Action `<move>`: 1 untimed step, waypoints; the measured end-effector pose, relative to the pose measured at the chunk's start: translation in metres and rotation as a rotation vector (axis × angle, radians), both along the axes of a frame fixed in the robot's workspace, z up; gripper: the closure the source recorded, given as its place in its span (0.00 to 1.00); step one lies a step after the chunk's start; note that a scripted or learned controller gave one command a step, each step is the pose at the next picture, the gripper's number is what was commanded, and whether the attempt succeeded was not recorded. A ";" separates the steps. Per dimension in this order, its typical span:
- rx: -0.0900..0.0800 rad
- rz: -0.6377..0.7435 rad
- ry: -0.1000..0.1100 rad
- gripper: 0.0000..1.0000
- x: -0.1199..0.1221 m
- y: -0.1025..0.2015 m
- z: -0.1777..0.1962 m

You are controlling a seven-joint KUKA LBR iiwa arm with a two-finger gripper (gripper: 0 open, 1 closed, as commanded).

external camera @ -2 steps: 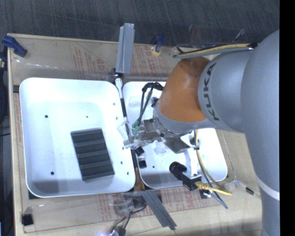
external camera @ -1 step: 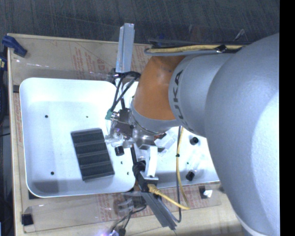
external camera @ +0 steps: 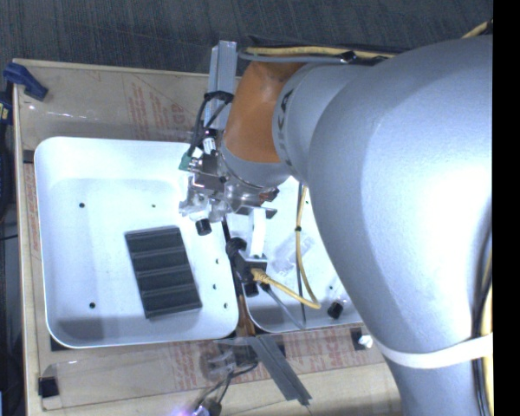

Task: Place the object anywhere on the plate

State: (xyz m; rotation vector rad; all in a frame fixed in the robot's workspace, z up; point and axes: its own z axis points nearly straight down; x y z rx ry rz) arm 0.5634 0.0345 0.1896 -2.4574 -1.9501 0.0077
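Aiming: we judge the ribbed dark plate [external camera: 162,271], lying flat in the left bin [external camera: 61,159], to be the target.
Gripper [external camera: 210,206]: over that bin's right side; open or closed, we cannot tell.
Advice: lower slowly, release centred.

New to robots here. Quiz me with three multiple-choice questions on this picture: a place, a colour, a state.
1. Where is the dark ribbed slab? A) view's left bin B) view's right bin C) outside both
2. What colour is the band on the arm? A) blue B) orange C) green
3. The slab is: A) lying flat B) on edge C) in midair

1 A: it rests on that bin's floor. 2 B: the band is orange. 3 A: it lies flat, apart from the hand.
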 end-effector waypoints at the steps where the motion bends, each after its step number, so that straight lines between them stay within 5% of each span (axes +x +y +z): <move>1: 0.000 -0.074 0.000 1.00 -0.074 0.040 0.015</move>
